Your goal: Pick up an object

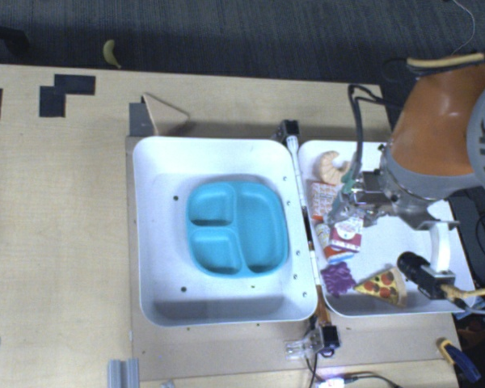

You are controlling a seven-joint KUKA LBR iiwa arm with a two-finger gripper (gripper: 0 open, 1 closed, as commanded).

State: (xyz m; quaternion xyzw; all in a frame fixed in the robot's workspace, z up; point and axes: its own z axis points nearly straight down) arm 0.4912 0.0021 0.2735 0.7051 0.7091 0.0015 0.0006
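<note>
Camera view puts the gripper (345, 210) low over the right bin (453, 217), near that bin's left wall, with the arm (436, 136) coming in from the right. Whether the gripper is open or closed I cannot tell: the wrist and clutter mask its tips, and nothing is visibly held.

The likeliest target is the packet (346, 238), red and white, lying flat on the bin floor just beside the gripper on the side toward the view's bottom edge. The two look close enough to touch, though I cannot tell if they do. The packet's long axis seems to run roughly up and down the picture, along the bin's left wall, with its white end toward the gripper and its red end toward the grapes (337, 280). A grasp would do best across the short axis, so the coming move turns on a small shift toward the bottom edge before closing.

Other pieces crowd it. A card (323, 194) lies just left of the gripper, a croissant (331, 166) sits beyond that at the bin's far end, and a pizza slice (382, 286) rests beside the grapes, pointing toward the arm's side. The grapes sit tight against the packet's lower end, so a low approach may snag them.

The left bin (158, 217) holds a blue plate (236, 226), well apart from the gripper.
</note>
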